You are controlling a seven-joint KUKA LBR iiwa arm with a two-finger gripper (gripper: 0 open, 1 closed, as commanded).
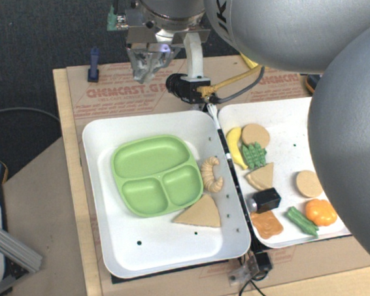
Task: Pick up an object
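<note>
Currently the hand hovers at twelve o'clock beyond the left bin, fingers seemingly together, holding nothing; descending blind risks missing the tan wedge at five o'clock.

A brown bench bears two white bins side by side

left bin: my green three-compartment plastic tray, flat | tan ridged shell-like piece touching its right rim | tan flat wedge below | right bin: yellow banana, green studded block, orange round fruit, black box
</note>
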